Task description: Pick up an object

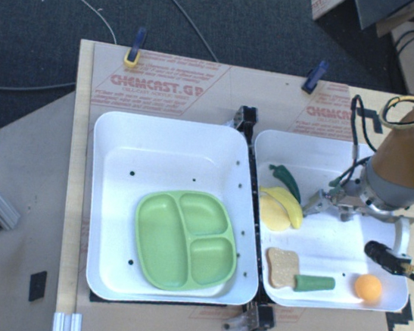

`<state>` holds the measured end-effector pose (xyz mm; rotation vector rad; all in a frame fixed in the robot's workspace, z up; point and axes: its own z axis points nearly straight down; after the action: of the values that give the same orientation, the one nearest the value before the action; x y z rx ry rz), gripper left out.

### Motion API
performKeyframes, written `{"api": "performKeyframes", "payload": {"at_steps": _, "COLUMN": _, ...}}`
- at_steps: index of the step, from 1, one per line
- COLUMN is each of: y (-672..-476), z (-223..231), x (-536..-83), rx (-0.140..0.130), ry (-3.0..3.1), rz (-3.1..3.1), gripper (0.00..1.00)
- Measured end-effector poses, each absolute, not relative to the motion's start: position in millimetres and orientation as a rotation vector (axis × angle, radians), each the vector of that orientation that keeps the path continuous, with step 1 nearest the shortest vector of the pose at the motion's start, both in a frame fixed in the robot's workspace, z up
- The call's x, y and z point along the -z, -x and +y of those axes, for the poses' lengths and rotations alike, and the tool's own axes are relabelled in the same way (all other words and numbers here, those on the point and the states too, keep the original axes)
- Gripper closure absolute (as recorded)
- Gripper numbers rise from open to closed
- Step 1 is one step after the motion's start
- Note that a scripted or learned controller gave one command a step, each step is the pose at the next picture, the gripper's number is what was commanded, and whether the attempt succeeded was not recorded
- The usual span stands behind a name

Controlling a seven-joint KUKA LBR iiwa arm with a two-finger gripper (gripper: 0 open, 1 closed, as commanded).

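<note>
Reaching: arm [402, 162] is coming in from the right, hanging over the far half of the right bin [324, 150].
Tool [314, 205]: is pointing left toward the banana, its tip sitting just right of the fruit; finger spacing is not resolving at this slant, so I cannot tell whether it is wide or narrow. Nothing is visibly lying between the fingers.
Banana [279, 208]: is lying at the left wall of the right bin, mid-depth.
Dark green item [287, 181]: is resting just beyond the banana, touching it.
Bread slice [282, 267]: is lying near-left in the right bin.
Green cylinder [314, 283]: is lying just right of the bread.
Orange ball [368, 288]: is sitting in the near-right corner.
Left bin [119, 141]: is holding a green divided plate [185, 238].
Surface [202, 91]: is carrying both bins side by side.
</note>
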<state>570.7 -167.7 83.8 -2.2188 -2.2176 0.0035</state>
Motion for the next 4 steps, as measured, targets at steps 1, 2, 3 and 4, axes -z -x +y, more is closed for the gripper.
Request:
{"api": "performKeyframes", "payload": {"at_steps": 1, "y": -571.7, "z": -167.9, "x": -95.2, "rx": 0.0, "ry": 2.222, "rz": -2.22, "gripper": 1.0}}
{"api": "performKeyframes", "payload": {"at_steps": 2, "y": -582.2, "z": -169.3, "x": -154.3, "rx": 0.005, "ry": 2.225, "rz": -2.228, "gripper": 1.0}}
{"api": "performKeyframes", "payload": {"at_steps": 3, "y": -583.7, "z": -169.7, "x": -208.1, "rx": 0.005, "ry": 2.225, "rz": -2.228, "gripper": 1.0}}
{"api": "performKeyframes", "payload": {"at_steps": 4, "y": -602.9, "z": -114.6, "x": -207.7, "rx": 0.003, "ry": 2.222, "rz": -2.224, "gripper": 1.0}}
